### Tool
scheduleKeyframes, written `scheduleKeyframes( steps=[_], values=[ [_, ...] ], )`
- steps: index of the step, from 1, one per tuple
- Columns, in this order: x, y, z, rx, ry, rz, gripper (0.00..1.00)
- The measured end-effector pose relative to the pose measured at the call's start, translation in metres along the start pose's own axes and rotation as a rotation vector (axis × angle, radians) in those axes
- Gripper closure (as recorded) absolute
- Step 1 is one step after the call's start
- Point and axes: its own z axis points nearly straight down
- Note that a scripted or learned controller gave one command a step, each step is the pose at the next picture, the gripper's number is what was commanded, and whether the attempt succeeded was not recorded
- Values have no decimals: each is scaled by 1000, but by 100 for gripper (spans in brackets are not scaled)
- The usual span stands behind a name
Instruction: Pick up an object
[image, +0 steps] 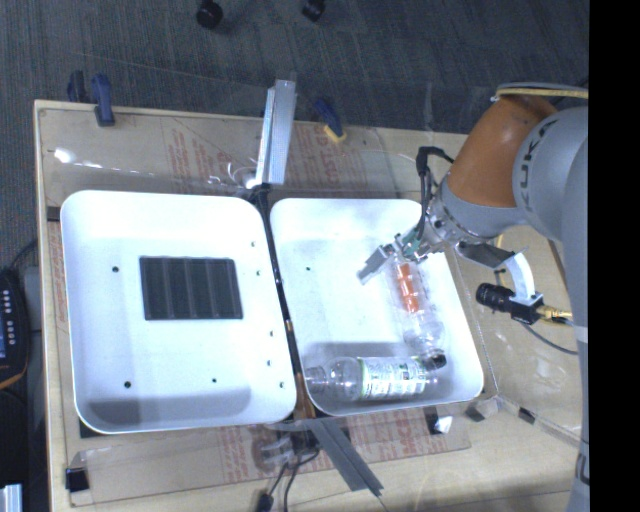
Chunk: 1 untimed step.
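Tool (392, 258) over right bin (330, 225) — perhaps touching orange-labelled bottle (413, 295), dark carpet (150, 45) behind

A wooden bench (90, 150) carries two shallow white bins side by side, their inner rims touching. The left bin (90, 300) holds a dark ribbed rectangular panel (190, 288) lying flat near its middle. A grey metal bar (275, 130) stands at the far junction of the bins. Blue clamps (102, 98) grip the bench's far edge, and dark carpet (300, 50) lies beyond
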Motion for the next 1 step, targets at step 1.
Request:
scheduleKeyframes(
  steps=[1],
  values=[
    [46,-52,39,3,3,-41,0]
  ],
)
